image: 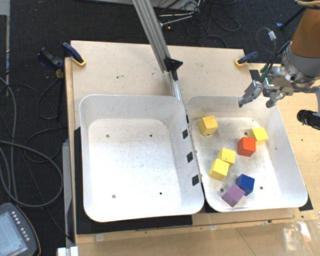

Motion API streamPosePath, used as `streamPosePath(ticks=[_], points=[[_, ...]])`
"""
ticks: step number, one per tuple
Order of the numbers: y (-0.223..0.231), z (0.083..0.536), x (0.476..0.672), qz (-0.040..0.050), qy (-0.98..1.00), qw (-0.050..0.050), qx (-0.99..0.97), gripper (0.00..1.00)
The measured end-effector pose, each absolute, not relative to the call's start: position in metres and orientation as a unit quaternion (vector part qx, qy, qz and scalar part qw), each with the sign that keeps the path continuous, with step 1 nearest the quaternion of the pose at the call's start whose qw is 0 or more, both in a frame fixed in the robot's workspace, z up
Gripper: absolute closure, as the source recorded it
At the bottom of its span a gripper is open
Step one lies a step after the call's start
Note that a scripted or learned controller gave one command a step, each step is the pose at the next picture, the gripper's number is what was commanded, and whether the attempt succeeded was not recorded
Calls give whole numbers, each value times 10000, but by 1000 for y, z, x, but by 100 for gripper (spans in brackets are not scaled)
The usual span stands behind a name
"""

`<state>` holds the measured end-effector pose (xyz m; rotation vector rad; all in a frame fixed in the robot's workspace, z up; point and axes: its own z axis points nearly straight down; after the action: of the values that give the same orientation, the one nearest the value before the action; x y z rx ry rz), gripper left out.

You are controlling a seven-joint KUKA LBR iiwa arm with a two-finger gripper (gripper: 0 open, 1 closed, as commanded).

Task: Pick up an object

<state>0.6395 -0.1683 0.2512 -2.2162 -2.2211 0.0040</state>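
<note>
Several small blocks lie in the right bin (288,164): a yellow block (208,125) near its far left, a small yellow block (260,135) beside an orange block (246,146), two more yellow blocks (228,156) (220,168) in the middle, then a blue block (245,183) and a purple block (233,194) near the front. My gripper (258,97) hangs above the right bin's far edge, open, with nothing between its fingers. It is well above and behind the blocks.
The left bin (96,143) sits beside the right one. A slanted metal pole (152,28) comes down to the gap between the bins' far edges. Yellow-and-blue clamps (74,55) (245,58) hold the board's far corners.
</note>
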Motion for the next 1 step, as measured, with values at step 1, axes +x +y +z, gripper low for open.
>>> streamPosePath(ticks=[1], points=[[-168, 253, 640, 8, -7082, 6, -7060, 0]])
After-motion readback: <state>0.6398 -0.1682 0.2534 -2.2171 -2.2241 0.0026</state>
